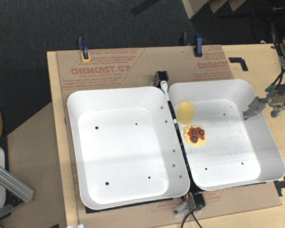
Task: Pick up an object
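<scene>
Two objects lie in right bin [262, 151], both well left of pincer [253, 109]: pale yellow disc [185, 112] by divider wall, small yellow piece with red spots [194, 134] just below it. Pincer hangs over bin's right rim, well apart from both, nothing visibly between its tips; opening cannot be judged at this size. Judgement: pick not yet begun; items hugging wall likely awkward for grasp. Left bin [86, 139] beyond them.

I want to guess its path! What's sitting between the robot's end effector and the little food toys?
Nothing: in the camera view, bare white bin floor separates the end effector from the yellow piece and the red-topped piece.
</scene>
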{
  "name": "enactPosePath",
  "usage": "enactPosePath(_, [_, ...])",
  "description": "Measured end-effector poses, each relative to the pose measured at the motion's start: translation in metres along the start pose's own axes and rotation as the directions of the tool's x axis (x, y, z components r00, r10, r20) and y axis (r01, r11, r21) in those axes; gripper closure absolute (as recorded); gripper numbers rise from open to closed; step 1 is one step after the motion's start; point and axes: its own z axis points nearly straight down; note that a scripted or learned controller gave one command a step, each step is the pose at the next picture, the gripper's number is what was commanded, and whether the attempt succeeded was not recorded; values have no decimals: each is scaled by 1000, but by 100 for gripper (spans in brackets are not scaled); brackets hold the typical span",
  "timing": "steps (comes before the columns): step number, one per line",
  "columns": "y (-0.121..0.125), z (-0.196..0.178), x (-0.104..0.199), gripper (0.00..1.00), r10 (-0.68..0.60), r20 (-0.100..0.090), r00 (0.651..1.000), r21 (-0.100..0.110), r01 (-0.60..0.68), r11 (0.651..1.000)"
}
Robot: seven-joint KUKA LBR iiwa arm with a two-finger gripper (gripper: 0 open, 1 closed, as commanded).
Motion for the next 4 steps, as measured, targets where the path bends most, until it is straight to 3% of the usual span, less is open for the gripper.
enactPosePath(1, [64,152,-4,0,-6,-14,1000,-3,6,1000])
enactPosePath(2, [120,5,40,0,-8,4,1000,-21,8,1000])
enactPosePath(3, [109,120,-14,0,4,-3,1000,6,-4,1000])
enactPosePath(4, [132,7,19,0,-4,4,1000,-15,5,1000])
